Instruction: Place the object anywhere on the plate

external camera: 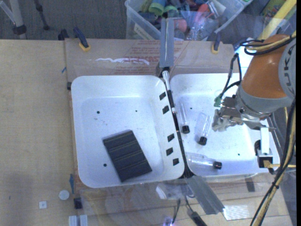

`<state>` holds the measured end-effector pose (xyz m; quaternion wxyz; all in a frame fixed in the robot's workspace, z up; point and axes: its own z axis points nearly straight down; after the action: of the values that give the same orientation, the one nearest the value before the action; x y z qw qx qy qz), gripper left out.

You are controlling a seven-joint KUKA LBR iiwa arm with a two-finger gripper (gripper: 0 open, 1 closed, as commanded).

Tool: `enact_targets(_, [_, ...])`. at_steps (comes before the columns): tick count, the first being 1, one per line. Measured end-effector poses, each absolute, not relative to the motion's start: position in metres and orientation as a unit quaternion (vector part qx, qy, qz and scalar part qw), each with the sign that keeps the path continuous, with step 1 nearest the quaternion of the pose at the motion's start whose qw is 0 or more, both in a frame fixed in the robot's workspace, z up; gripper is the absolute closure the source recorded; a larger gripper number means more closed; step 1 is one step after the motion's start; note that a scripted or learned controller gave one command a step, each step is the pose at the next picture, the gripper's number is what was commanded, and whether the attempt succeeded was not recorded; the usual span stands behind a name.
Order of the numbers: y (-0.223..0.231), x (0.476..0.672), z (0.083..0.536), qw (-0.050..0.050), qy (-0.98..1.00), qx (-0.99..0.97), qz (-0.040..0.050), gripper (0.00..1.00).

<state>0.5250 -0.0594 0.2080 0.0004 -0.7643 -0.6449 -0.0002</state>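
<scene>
Where bench (33,126) ends, toy crate (188,6) on carpet.

Two bins sit side by side on the surface (33,126): the left bin (84,98) fills the middle of the frame and the right bin (244,159) lies toward the right. A ridged plate (127,155) lies flat in the left bin, toward its lower middle. In the right bin three tubes rest on the floor: one (182,119) near the divider, another (202,128) just right of it, a third (203,161) lying crosswise near the lower edge. My end effector (221,121) hangs over the right bin, just right of the middle tube. A crate of odds and ends (188,8) stands beyond the bins at upper centre.
</scene>
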Motion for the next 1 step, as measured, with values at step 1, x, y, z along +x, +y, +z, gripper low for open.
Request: enact_targets(1, [-0.0181, 0.5289, 0.2930, 0.000, -0.744, -0.668, 0.0001, 1.00])
